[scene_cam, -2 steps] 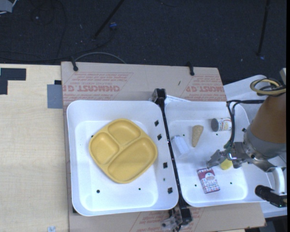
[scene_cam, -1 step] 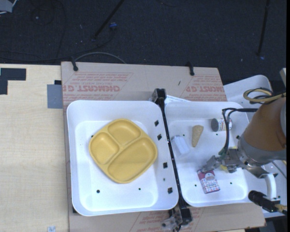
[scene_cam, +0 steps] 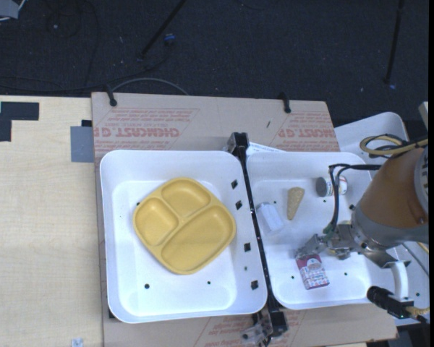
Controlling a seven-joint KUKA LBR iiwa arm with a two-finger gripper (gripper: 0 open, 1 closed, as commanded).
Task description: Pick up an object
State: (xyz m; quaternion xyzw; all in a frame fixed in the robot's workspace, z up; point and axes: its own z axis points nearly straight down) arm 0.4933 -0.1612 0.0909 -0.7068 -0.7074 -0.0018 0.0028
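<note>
My gripper is low in the right bin, near its front middle. Its tip sits directly over the top edge of a small red and white packet lying flat on the bin floor. Farther back in the same bin lie a tan wedge-shaped piece, a pale translucent piece close to the divider, and a small grey cylinder with a red and white item beside it. The arm's grey and orange body covers the bin's right side.
The left bin holds a yellow divided plate. A black rail separates the bins. Black cables loop over the back right of the right bin. Cardboard lies behind both bins.
</note>
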